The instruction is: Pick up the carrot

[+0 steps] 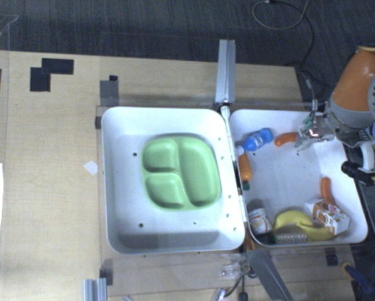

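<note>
My pincer (305,135) sits beside the carrot (285,139), upper right; grip unclear, I cannot tell. Lifting remains.

Even, bright overhead light; soft shadows in left bin (121,168), img slightly blurry.

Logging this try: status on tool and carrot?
Tool at right bin's back edge, beside one end of a small orange piece. Carrot lies against the left wall, untouched. Blue bottle between them.
</note>
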You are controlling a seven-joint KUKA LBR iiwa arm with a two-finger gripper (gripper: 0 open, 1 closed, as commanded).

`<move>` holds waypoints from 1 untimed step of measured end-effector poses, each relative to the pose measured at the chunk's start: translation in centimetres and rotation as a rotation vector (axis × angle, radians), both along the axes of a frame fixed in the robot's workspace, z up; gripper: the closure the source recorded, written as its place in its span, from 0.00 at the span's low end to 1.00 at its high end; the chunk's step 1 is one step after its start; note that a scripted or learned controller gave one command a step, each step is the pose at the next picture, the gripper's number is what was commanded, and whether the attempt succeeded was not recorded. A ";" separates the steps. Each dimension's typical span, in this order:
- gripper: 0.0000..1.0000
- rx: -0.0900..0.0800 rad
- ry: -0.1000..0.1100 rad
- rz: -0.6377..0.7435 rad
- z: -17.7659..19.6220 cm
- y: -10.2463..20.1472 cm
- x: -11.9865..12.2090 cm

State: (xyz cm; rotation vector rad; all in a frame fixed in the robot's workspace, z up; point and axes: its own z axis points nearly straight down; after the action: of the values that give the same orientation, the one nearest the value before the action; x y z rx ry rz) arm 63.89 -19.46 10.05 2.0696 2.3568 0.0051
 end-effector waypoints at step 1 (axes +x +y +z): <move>1.00 -0.001 -0.008 0.002 1.3 0.1 0.3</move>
State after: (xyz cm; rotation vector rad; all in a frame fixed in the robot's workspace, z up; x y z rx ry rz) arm 64.14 -19.40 11.35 2.0625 2.3541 0.0115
